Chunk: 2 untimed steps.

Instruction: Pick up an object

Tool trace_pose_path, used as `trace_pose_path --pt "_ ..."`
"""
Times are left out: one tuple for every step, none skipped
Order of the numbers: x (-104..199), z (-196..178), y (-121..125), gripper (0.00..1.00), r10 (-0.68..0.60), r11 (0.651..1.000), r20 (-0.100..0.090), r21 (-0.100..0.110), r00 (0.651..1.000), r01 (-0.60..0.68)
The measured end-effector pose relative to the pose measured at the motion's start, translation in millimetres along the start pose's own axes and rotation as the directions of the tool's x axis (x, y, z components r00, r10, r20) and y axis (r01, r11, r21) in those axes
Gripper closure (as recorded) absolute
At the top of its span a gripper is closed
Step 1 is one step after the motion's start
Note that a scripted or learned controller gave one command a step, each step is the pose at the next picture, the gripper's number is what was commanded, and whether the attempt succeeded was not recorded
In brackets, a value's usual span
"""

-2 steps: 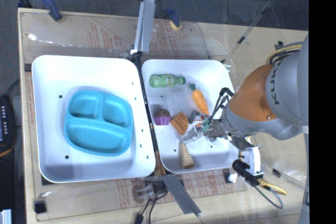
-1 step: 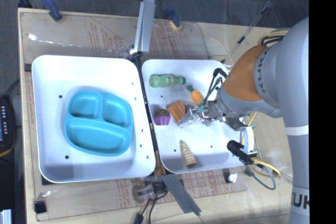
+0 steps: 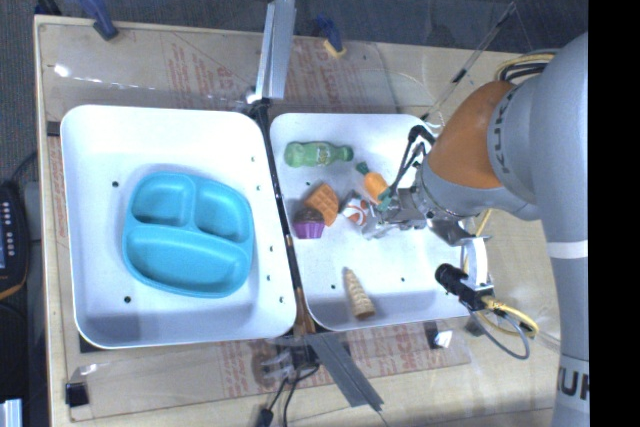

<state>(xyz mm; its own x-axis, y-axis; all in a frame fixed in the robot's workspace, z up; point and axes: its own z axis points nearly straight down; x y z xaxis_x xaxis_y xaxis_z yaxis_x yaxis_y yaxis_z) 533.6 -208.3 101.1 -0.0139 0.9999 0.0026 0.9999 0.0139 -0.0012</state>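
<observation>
Probably your gripper (image 3: 378, 215), grip state unclear, should take the light, stiff small orange plastic toy (image 3: 374, 183) across its middle.

A wooden bench (image 3: 150, 50) with a pale, printed top fills most of the view, seen from above at a slant. Two shallow white bins sit directly on it, side by side and touching along their inner edges. The left bin (image 3: 90, 215) lies toward nine o'clock; the right bin (image 3: 400, 290) lies toward three o'clock. A grey metal bar (image 3: 274, 45) rests on the bench at twelve o'clock, running from the back edge down to the seam between the bins. Blue clamps (image 3: 100, 18) grip the back edge at eleven and twelve o'clock. At six o'clock, a second grey bar (image 3: 345, 377) angles away from the seam across the bench's front edge.
</observation>
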Motion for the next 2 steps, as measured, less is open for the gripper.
trace_pose_path --pt "-0.5 9.1 -50.7 1.00 0.003 1.000 0.003 -0.003 1.000 -0.003" --pt "-0.2 6.8 -54.2 1.00 0.002 1.000 0.002 -0.003 1.000 -0.002"
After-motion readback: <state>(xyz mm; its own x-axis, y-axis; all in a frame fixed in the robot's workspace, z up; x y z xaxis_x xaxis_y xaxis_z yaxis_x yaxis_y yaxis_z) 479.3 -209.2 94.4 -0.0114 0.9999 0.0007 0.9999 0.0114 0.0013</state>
